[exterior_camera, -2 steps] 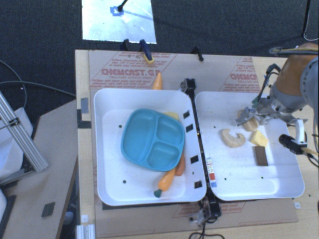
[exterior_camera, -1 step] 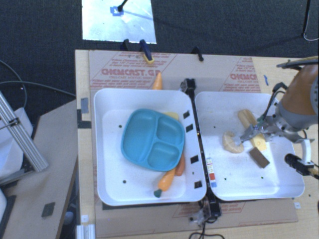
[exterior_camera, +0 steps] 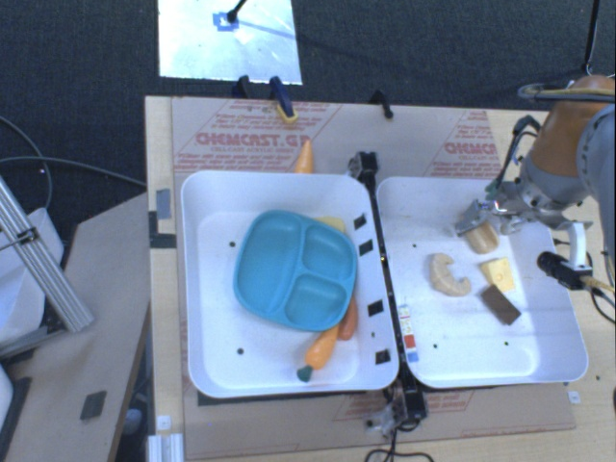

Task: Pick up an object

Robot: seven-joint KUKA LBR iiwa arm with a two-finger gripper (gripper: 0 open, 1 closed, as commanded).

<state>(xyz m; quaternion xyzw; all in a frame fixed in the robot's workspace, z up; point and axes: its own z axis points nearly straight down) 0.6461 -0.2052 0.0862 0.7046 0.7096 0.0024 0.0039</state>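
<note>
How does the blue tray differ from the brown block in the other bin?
The blue tray is large, rounded, with compartments; the brown block is small, dark and flat-sided. The tray lies in the left bin over a carrot; the block lies in the right bin, alone on the floor.

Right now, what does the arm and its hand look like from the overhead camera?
The arm enters from the right: a rounded grey body with an orange band above the wrist. Below it sits the hand, a compact metallic silver-grey assembly with dark parts. Thin dark cables run along the wrist toward it. No markings are readable at this size.
</note>
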